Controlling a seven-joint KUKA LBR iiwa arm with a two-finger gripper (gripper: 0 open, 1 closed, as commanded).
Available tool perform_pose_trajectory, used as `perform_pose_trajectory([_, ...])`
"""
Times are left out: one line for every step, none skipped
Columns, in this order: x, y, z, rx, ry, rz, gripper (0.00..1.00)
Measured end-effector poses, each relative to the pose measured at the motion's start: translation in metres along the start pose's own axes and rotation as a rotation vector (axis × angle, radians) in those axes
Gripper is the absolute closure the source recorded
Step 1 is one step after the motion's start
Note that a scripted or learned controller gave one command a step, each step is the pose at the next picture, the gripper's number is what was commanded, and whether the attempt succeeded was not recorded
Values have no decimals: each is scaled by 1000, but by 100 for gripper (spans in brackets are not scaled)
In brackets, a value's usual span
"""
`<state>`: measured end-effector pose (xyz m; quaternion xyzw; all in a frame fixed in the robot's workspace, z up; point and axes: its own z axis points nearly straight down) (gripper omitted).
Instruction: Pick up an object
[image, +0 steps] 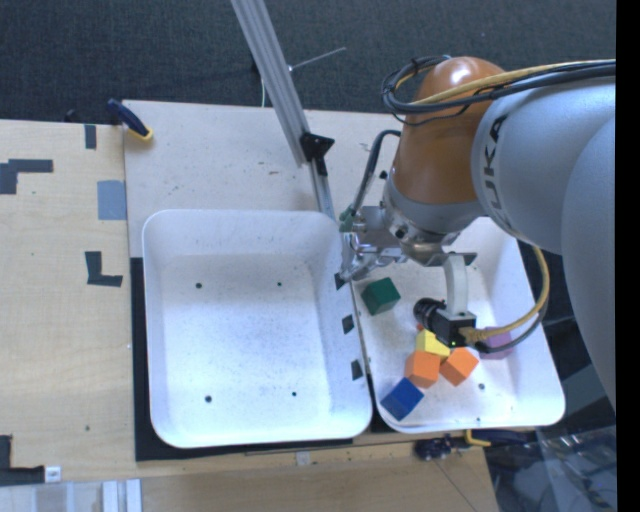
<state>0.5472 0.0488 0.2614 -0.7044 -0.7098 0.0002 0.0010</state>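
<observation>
We see tool (362, 262) above green block (381, 296), near bin wall (345, 320); tool state: cannot tell. Risk: clipping wall, nudging block away.

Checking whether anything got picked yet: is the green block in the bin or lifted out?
In the bin. The green block lies on the right bin's floor, just below the end effector, not visibly between its fingers.

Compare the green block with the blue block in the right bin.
The green block lies alone toward the bin's far end, close under the hand; the blue block lies at the near end, beside an orange block. Green looks darker and dull, blue bright. Both are small cube-like blocks resting on the bin floor.
</observation>
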Motion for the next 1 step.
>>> perform_pose_trajectory([44, 3, 6, 1, -1, 2, 100])
